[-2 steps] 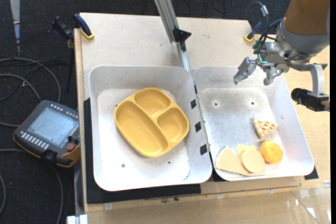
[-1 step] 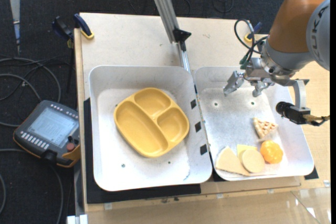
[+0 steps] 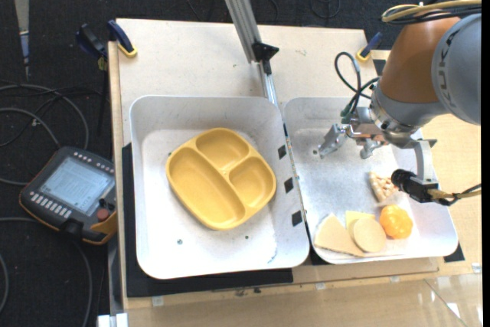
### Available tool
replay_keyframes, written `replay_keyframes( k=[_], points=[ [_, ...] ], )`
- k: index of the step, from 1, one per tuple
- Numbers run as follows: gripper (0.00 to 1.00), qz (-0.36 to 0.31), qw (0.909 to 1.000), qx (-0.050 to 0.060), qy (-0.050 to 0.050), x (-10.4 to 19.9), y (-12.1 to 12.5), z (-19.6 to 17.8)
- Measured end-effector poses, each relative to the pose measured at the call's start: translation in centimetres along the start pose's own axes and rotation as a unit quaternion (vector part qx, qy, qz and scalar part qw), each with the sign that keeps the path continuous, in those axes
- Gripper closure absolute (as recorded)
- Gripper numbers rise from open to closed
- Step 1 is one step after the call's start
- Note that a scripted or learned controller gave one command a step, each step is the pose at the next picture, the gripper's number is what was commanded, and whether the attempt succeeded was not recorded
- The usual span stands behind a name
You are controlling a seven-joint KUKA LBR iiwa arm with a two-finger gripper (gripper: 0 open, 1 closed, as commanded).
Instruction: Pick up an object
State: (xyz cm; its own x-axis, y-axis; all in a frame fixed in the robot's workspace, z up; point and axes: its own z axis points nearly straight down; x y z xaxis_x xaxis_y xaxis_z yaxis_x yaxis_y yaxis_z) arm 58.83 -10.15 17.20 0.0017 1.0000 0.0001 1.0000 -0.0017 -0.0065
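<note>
On a tan bench [image 3: 191, 61] we see two white bins; the orange object [image 3: 396, 222] lies in the right bin's [image 3: 337, 180] near right corner. The gripper [image 3: 346, 143], fingers spread and empty, hovers up-left of it, well apart.

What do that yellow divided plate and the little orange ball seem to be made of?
The yellow divided plate looks like moulded plastic: one even colour, rounded compartment walls, a soft sheen. The orange ball in the right bin looks like glossy plastic or rubber, perhaps toy fruit, going by its bright highlight; the picture cannot settle which.
</note>
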Motion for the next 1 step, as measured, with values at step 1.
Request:
replay_keyframes(
  k=[1],
  points=[
    [0.0, 0.0, 1.0, -0.001, 0.0, 0.12, -0.51, 4.45]
  ],
)
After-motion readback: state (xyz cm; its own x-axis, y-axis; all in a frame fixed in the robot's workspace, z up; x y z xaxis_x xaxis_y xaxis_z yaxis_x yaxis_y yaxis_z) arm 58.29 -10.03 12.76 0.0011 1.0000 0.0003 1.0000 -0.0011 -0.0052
